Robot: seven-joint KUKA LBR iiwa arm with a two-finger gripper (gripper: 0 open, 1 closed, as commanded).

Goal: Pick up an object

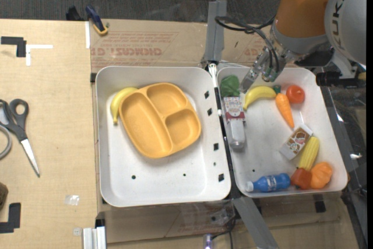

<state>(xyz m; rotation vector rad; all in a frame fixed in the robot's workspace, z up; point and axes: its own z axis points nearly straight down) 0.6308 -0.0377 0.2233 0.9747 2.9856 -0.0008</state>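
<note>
Several toys lay in the right white bin (326,125); the gripper (267,70) hung just above the curved yellow plastic banana (259,94) at the bin's rear. Whether it was spread or closed, I could not tell. Descending squarely across the banana's middle seemed wisest.

Two white bins (156,195), two bananas (259,94), one yellow divided plate (158,119), one carrot (284,109), one tomato (295,94), one corn cob (309,151), one blue bottle (269,183), one pair of scissors (22,132)
</note>
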